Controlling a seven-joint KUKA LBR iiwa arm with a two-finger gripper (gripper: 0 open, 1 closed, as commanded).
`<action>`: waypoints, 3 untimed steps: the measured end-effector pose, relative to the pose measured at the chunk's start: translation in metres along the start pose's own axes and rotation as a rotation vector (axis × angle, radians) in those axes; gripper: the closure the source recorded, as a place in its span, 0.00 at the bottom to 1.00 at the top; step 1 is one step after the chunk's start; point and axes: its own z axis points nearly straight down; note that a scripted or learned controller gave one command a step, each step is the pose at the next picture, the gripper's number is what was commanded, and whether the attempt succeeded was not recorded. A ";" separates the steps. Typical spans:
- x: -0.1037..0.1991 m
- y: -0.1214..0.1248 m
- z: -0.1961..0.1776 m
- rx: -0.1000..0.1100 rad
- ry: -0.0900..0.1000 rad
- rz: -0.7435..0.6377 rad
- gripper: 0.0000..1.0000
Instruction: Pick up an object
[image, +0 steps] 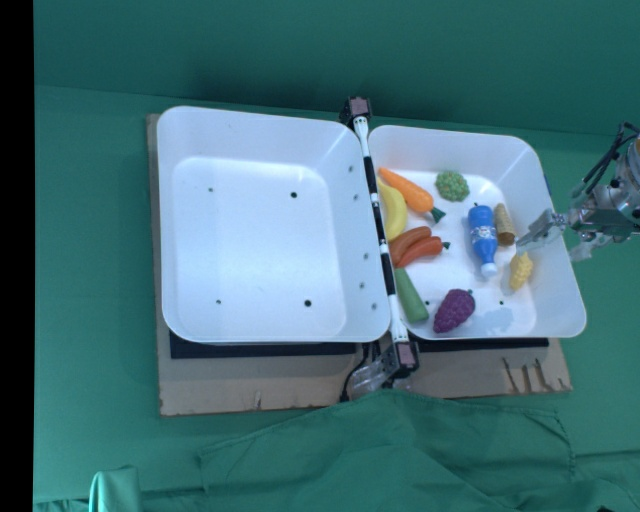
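The right bin (560, 300) holds several toy foods. An orange carrot (410, 190) and a yellow banana (393, 208) lie near the divider. A bumpy green vegetable (452, 185) sits at the back. A blue bottle (483, 238) lies in the middle, with a brown piece (504, 224) and yellow corn (520, 270) to its right. Two orange-red sausages (416, 246), a green cucumber (410, 296) and purple grapes (454, 310) lie nearer the front. My gripper (545, 228) hangs over the bin's right rim, just right of the brown piece, with nothing seen in it.
The left bin (190, 140) shows only small dark holes in its floor. A black-and-white hinge bar (378, 225) runs between the bins. Both bins rest on cardboard (250, 385) over green cloth, and a cloth fold (400, 450) lies at the front.
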 end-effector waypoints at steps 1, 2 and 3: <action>0.000 0.000 0.000 0.000 0.000 0.000 0.00; -0.001 -0.010 0.051 0.005 0.002 0.001 0.00; 0.005 -0.011 0.112 0.008 0.004 0.000 0.00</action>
